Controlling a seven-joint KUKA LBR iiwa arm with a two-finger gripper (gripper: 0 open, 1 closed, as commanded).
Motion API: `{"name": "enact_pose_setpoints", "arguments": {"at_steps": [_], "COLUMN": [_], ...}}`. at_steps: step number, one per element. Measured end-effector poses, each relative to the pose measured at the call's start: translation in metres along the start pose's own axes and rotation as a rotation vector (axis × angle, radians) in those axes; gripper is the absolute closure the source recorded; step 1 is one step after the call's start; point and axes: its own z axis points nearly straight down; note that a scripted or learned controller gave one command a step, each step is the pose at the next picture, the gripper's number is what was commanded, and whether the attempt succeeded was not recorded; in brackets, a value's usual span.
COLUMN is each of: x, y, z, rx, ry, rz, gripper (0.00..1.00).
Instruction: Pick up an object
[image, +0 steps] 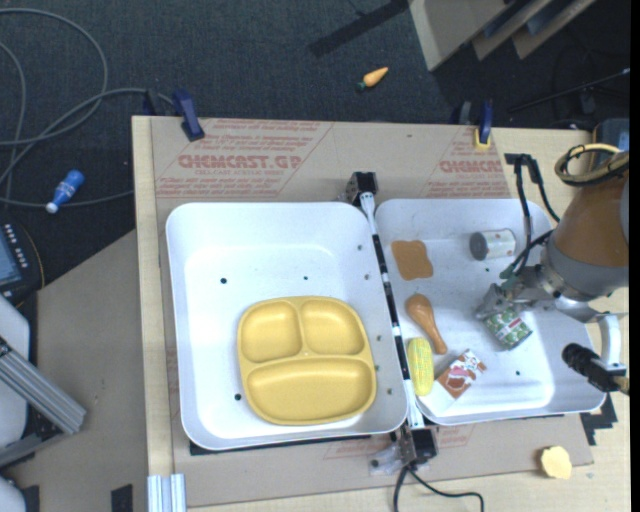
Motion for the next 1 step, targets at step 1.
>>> {"name": "enact_pose_setpoints", "arguments": {"at_steps": [1], "x": [0.1276], "y": [0.0491], "z": [-0.0939], "rx": [-0.008], "ry": [0.007], "rz": [-0.016], "gripper": [1.0]}}
